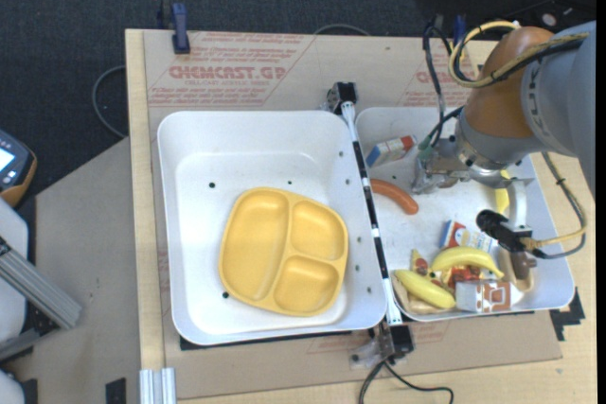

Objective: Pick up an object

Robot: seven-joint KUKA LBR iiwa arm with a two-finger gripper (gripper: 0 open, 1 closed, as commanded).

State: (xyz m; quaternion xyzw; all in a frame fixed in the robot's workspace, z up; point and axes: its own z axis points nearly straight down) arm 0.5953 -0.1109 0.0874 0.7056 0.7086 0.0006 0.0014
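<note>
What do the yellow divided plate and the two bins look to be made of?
Yellow divided plate: likely moulded plastic, matte, with soft rounded compartment edges. Left bin and right bin: apparently thin formed white plastic, slightly glossy, with rolled rims.

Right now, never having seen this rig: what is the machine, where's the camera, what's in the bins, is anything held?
One fixed camera looks down at a slant on a bench with two shallow white bins side by side. The grey robot arm with an orange band reaches in from the picture's right. Its pincer hangs low over the right white bin; whether the pincer is open or shut cannot be told, and nothing shows held in it. The left white bin holds a yellow plastic plate with three compartments. The right bin holds toy food: an orange-red sausage, two yellow bananas, a small white and red carton and other small items piled at its near corner.
</note>
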